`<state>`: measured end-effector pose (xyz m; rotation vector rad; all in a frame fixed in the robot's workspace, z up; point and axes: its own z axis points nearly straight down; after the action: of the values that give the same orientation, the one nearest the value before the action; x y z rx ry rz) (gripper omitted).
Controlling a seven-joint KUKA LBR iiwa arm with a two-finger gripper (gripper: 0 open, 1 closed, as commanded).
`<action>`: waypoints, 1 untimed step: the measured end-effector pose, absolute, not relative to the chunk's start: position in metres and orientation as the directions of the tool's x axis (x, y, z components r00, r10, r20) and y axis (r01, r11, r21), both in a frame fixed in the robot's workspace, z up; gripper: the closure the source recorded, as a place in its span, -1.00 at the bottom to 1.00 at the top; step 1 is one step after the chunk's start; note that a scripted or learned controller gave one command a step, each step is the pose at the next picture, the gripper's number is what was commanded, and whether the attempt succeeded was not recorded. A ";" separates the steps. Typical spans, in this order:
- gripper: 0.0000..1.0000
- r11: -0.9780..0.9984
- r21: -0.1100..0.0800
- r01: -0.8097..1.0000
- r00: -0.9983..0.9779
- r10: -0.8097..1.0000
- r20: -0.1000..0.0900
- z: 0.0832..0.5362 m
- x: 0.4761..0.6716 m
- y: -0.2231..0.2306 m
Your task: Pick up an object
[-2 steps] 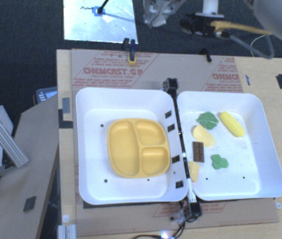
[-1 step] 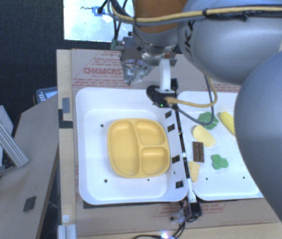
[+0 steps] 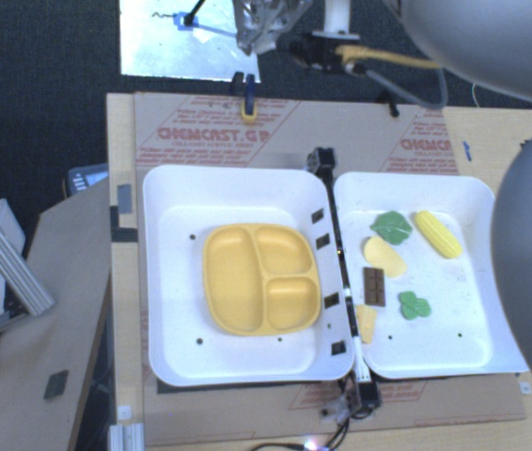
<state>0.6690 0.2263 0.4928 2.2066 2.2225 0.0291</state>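
I see a ridged yellow toy corn cob (image 3: 438,233) lying in the right bin (image 3: 477,346) beside a green leaf (image 3: 392,225). Smooth yellow three-compartment plate (image 3: 259,278) fills the left bin (image 3: 167,252). Gripper (image 3: 258,22) sits beyond the bins; finger state unclear.

The scene is brightly and evenly lit from above, with only faint, soft shadows inside the two white bins (image 3: 247,181). A silvery sheet (image 3: 167,26) at the upper left glares almost white. The grey arm (image 3: 492,26) at the upper right looms large and blurred, out of focus. Small objects look slightly soft.
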 end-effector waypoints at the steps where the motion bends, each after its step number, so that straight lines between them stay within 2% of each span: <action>1: 1.00 -0.003 -0.016 1.000 0.003 1.000 -0.006 0.293 0.649 0.166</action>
<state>0.6493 0.1659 0.2928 2.2303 2.2231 -0.0241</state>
